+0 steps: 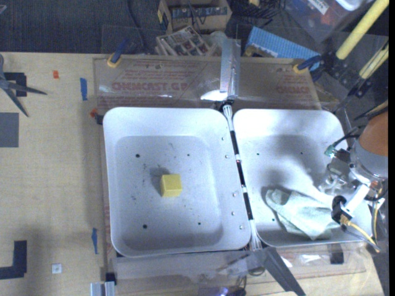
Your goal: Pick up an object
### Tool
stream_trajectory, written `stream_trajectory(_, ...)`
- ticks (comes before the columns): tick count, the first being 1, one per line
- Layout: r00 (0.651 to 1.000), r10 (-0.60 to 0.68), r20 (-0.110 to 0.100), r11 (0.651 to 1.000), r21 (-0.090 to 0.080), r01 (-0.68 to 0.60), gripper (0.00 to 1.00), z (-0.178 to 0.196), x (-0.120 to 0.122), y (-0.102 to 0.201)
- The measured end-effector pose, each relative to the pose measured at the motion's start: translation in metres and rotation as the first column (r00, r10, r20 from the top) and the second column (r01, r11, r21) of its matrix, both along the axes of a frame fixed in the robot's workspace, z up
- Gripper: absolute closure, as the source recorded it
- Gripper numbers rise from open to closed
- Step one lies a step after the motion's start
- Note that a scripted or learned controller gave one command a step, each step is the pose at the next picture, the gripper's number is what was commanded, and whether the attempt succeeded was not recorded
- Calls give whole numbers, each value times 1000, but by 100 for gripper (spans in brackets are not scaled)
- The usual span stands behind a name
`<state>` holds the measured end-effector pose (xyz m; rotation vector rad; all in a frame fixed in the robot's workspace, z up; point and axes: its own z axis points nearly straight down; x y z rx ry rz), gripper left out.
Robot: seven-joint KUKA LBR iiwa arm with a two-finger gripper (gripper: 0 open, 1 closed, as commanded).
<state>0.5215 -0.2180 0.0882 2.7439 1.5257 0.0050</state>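
Cloth [302, 213], pale and crumpled, lies along the front of the right-hand bin [278, 128], just beside the gripper [331, 185]. Whether the gripper is open or closed I cannot tell. It should come down over a raised fold before pinching.

arm [378, 142] cut by right edge; cloth [301, 213] (pale) partly under gripper [331, 187]

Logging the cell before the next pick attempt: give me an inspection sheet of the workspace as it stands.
Surface: wooden bench, left bin and right bin side by side.
Job's things: yellow cube in left bin; pale crumpled cloth in right bin.
Clutter: blue tape marks on bench.
Grippers: hand at right bin's right edge, beside cloth.
Cables: black cables behind bench.
Surroundings: blue clamp, yellow pole beyond bins.
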Motion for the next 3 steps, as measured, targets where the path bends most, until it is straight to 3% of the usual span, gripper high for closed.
stream_trajectory(1, 842, 540, -4, 842, 2, -540, 100, 3, -32, 6)
stream_trajectory(2, 620, 784, 2, 620, -7, -784, 100, 1, -38, -5)
stream_trajectory(3, -147, 989, -8, -148, -11, -989, 100, 1, -38, -6)
